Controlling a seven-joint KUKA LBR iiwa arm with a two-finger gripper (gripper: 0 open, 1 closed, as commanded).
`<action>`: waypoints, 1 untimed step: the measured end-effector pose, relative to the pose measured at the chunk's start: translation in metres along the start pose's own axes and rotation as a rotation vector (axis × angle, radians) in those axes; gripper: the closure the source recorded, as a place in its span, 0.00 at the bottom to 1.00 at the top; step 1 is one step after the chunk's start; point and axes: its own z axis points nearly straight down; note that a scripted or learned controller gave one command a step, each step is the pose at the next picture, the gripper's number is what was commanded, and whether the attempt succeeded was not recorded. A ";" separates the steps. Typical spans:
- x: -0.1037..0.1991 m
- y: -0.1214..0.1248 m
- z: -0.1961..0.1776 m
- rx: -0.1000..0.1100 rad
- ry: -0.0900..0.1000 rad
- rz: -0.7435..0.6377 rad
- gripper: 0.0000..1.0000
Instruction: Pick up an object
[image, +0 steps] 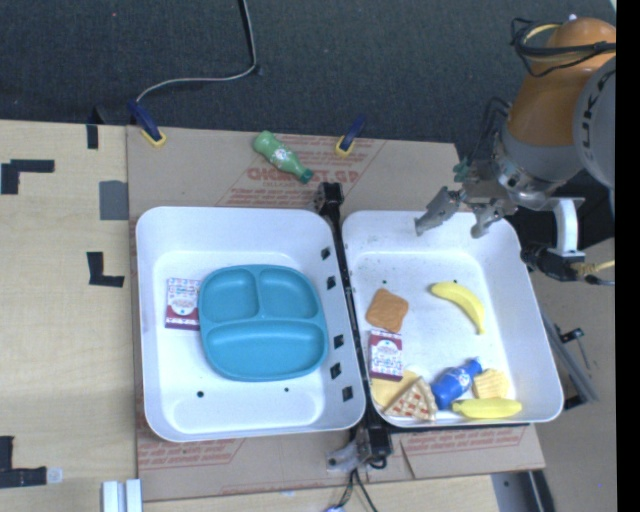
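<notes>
Nothing has yet been picked up, as far as can be judged: the whole of the grasp is left to do. The bench, a pale wooden surface overlaid with a sheet of brown cardboard, is set against a dark carpeted floor across which a thin white cable is trailed. Two shallow white bins are carried side by side on the cardboard. The left bin is occupied by a blue divided plate, with a small red-and-white packet lying just beside the plate's left edge. The right bin holds the candidates for picking: a yellow banana near the middle right, a brown cracker-like square to its left, a second red-and-white packet below that, and, crowded at the near edge, a pizza-slice toy, a blue can-like item and a second yellow piece. A green toy bottle is left lying on the cardboard beyond the bins. The grey and orange arm is held over the far right corner of the right bin, and the gripper is seen with its two fingers spread apart and nothing between them, well apart from every object below.
</notes>
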 end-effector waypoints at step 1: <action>0.027 0.006 0.162 -0.003 0.000 0.000 0.00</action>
